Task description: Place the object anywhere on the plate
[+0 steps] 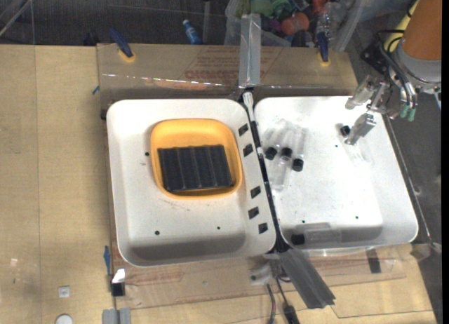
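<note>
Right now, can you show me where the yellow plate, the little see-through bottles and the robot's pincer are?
yellow plate point(163, 132): camera view, on its bare upper-left rim.
see-through bottles point(283, 149): camera view, on the middle bottle's body.
pincer point(358, 132): camera view, between its fingertips.

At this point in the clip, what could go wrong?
The clear black-capped vials lie bunched against the right bin's left wall, so a grasp may slip or catch several. The gripper hovers well to their right, off target. The orange plate already holds a black ridged block, leaving little room.
</note>
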Tool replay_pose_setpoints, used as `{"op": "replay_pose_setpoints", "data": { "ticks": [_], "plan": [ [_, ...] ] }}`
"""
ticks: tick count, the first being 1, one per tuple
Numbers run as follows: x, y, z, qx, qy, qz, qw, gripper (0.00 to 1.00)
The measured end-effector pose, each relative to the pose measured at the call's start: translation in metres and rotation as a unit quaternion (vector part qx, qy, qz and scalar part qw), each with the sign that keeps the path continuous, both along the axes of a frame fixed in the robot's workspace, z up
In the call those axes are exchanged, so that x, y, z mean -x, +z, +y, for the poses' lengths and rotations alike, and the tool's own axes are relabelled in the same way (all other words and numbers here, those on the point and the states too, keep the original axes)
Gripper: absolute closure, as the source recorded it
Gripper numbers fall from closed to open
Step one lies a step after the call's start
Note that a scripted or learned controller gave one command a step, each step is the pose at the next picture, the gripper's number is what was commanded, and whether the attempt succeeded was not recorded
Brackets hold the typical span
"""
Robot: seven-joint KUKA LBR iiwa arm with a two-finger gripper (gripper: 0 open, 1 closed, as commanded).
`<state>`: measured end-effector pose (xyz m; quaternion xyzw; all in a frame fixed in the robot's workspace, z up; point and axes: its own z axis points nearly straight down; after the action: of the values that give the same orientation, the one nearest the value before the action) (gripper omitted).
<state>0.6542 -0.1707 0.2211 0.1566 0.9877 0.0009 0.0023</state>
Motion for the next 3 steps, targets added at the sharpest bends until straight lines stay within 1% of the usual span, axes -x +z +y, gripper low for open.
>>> {"op": "replay_pose_setpoints", "data": {
  "ticks": [1,2,3],
  "plan": [
    [-0.003,-0.011,-0.027,0.0010,0.062,-0.002,0.9981,0.00],
    [-0.001,0.008,-0.016,0.0020,0.207,-0.003,0.9783,0.00],
    [-0.014,-0.003,-0.052,0.0022,0.245,-0.003,0.9694,0.00]
  ]
}}
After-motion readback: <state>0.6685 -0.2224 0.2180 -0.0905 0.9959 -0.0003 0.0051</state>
